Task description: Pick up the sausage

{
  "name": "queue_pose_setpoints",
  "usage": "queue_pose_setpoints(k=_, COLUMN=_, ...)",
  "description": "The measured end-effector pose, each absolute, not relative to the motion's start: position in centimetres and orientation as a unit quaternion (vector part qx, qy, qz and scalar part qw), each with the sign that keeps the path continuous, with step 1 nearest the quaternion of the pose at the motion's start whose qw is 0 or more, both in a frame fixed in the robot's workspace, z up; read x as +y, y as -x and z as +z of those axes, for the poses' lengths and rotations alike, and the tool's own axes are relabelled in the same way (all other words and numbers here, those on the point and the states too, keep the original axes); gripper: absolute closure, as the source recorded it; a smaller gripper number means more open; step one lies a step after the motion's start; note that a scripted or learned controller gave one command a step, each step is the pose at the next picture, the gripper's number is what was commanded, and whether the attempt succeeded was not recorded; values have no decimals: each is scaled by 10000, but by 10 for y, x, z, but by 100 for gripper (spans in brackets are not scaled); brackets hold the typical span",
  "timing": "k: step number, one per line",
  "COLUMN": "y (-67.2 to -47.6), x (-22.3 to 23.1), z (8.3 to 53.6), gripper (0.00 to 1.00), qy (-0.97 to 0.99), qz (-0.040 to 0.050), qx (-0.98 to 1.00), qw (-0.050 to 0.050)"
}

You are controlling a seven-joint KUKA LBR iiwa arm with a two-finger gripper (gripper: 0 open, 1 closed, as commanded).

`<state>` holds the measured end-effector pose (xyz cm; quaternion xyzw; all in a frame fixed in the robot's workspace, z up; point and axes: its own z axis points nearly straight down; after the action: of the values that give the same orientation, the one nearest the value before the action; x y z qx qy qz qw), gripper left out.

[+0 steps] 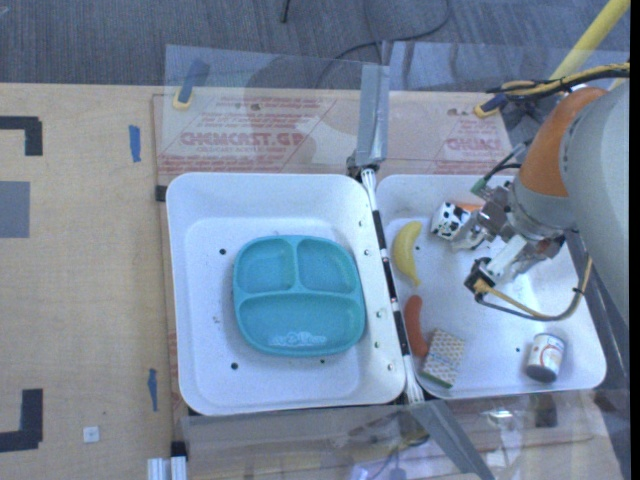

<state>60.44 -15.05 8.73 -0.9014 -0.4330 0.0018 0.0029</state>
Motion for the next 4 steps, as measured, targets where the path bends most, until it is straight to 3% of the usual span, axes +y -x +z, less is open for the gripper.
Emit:
queue_pose_setpoints(k=1, y=-646, x=-160, z=128, gripper=0, qy=9258, qz=337, qx=-3759, qw=215)
queue_pose_setpoints(k=2, y=-658, x=-147, z=258, gripper=0, qy=9461, qz=5, qx=-3238, qw=-1)
queue_pose_setpoints(k=3, y=-654, x=-219, z=154, gripper=0, qy=9701, qz=20, qx=-2429, qw=15)
queue_pose_setpoints(k=4, y=-600, x=-146, z=88, gripper=0, qy=9567, qz=-19, qx=-2909, qw=-6)
